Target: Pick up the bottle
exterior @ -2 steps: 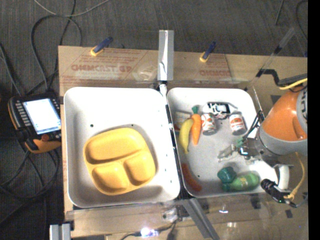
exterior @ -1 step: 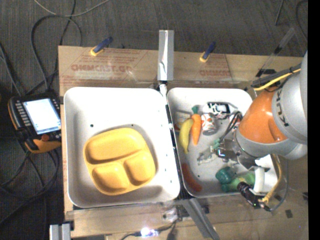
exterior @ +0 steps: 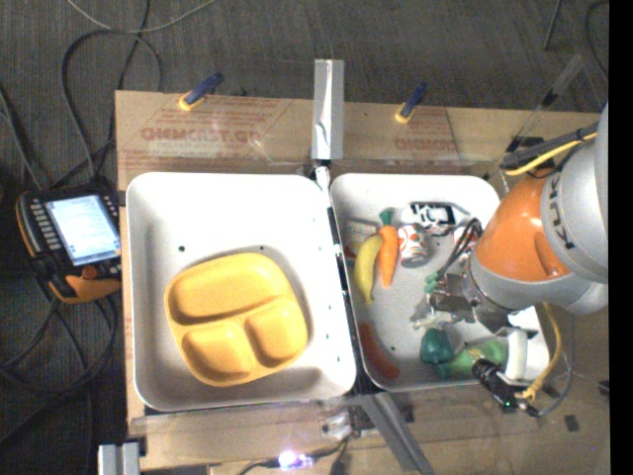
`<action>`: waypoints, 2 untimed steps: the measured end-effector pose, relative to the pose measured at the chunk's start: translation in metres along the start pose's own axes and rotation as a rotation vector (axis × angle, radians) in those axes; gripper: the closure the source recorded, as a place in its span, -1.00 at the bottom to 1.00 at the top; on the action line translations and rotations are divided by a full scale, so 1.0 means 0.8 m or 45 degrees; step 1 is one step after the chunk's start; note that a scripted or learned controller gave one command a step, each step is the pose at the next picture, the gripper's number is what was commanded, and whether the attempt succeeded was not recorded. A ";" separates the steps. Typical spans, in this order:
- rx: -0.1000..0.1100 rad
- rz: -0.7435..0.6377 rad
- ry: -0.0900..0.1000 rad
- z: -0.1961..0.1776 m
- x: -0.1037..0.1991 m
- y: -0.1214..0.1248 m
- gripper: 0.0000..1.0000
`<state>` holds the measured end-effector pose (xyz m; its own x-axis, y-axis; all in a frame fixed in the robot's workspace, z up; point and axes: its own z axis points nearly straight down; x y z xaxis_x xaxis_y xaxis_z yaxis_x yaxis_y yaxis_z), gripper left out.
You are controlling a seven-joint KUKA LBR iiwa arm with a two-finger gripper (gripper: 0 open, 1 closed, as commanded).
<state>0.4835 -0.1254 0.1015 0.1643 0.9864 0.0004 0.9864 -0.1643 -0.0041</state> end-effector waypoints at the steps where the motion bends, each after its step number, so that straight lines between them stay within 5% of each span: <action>1: 0.000 0.000 0.000 0.000 0.000 0.000 -1.00; 2: -0.010 -0.126 0.004 0.015 -0.022 0.007 -1.00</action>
